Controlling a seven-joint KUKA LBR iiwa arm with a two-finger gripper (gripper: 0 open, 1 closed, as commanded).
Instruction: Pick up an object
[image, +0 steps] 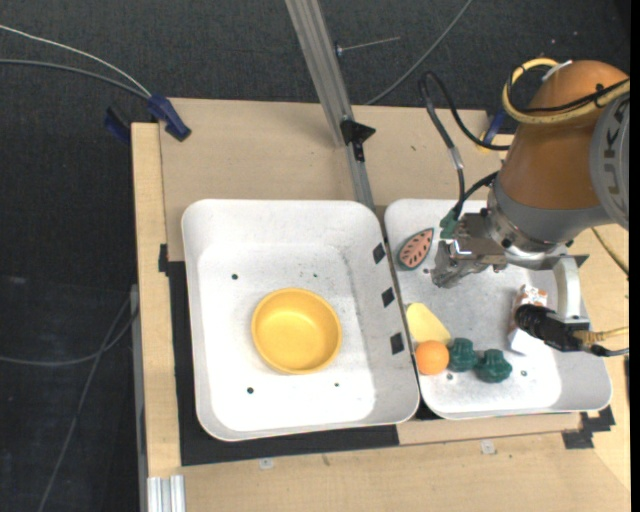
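Note:
My gripper (447, 272) hangs over the upper left part of the right bin (560, 400), its fingers pointing down at the bin floor. Just left of it, a pinkish leaf-shaped toy (416, 247) leans against the bin's left wall. Below the gripper lie a pale yellow wedge (427, 323), an orange ball (432, 357) and a dark green lumpy toy (478, 361), close together near the bin's front left. I see nothing between the fingers.
A yellow bowl (295, 329) sits in the middle of the left bin (215, 250). A small white and orange item (530, 297) lies at the right bin's right side. A metal pole (330, 90) slants up from between the bins.

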